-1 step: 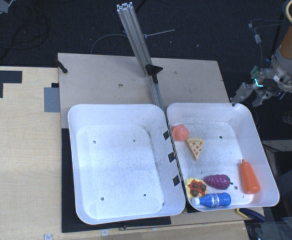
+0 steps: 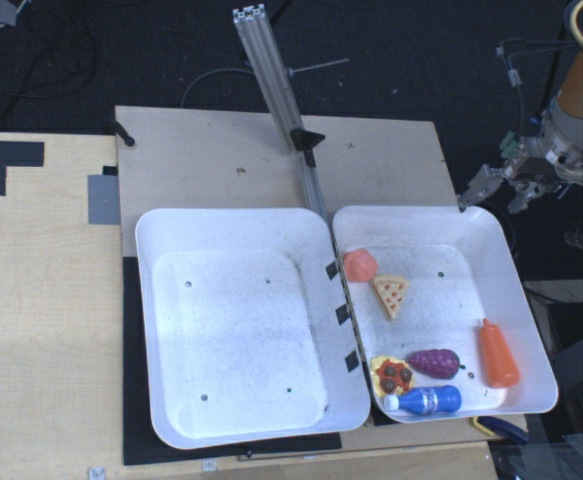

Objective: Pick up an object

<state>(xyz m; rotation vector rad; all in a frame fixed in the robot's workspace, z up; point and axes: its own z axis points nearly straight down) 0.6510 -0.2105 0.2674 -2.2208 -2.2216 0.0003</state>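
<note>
Fingers [image 2: 481, 183] of the gripper [image 2: 501, 188] look spread apart and hold nothing, hanging outside the right bin [image 2: 511, 258], probably staging above its 6 toys, the orange bottle [image 2: 497, 354] lying nearest that side.

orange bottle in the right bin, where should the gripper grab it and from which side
Probably across the wide body of the orange plastic bottle, below its narrow neck, coming straight down. It lies flat, neck toward the bin's far side, with bare floor on both long sides, so the fingers could close across its width. The gripper sits beyond the right white bin.
</note>
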